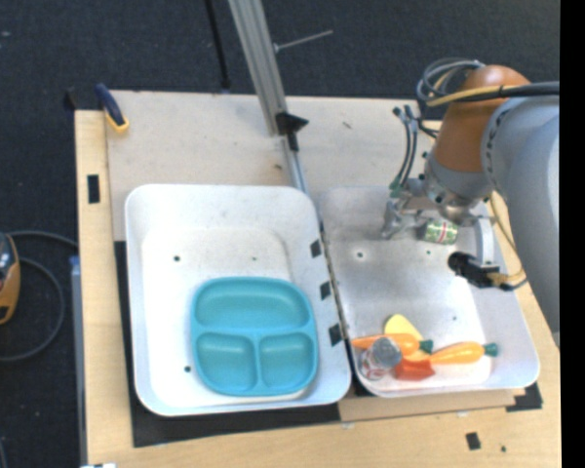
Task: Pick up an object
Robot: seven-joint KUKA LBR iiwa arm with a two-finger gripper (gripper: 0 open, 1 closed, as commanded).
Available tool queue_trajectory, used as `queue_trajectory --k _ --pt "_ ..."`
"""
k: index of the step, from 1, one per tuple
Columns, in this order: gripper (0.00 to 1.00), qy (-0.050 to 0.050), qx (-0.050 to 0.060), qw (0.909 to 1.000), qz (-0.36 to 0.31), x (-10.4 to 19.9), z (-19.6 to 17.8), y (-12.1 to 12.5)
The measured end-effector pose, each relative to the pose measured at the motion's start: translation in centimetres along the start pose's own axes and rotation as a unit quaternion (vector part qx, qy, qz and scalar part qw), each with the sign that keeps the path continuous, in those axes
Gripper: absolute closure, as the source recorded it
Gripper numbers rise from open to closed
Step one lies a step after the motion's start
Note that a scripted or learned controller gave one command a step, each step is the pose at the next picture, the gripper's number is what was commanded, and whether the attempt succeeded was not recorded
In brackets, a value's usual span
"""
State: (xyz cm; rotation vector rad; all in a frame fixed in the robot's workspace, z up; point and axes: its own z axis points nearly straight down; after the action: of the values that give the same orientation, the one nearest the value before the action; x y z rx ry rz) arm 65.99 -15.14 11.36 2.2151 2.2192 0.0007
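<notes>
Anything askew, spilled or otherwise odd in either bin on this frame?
Nothing spilled or damaged. The toys are bunched in the right bin's near corner, far from the end effector at the bin's far side. The blue divided tray lies flat in the left bin.

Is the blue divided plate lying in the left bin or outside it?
In: the blue plate lies flat inside the left bin.

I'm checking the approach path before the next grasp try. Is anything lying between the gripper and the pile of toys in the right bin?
Nothing visible does. The gripper hangs over the far end of the right bin; the toys lie clustered at its near edge, with bare bin floor between.
</notes>
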Motion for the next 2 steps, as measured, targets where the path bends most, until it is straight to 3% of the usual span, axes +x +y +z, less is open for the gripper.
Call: queue_trajectory --k 2 --pt "1.0 0.001 -0.001 1.0 -0.001 -0.5 -8.9 0.5"
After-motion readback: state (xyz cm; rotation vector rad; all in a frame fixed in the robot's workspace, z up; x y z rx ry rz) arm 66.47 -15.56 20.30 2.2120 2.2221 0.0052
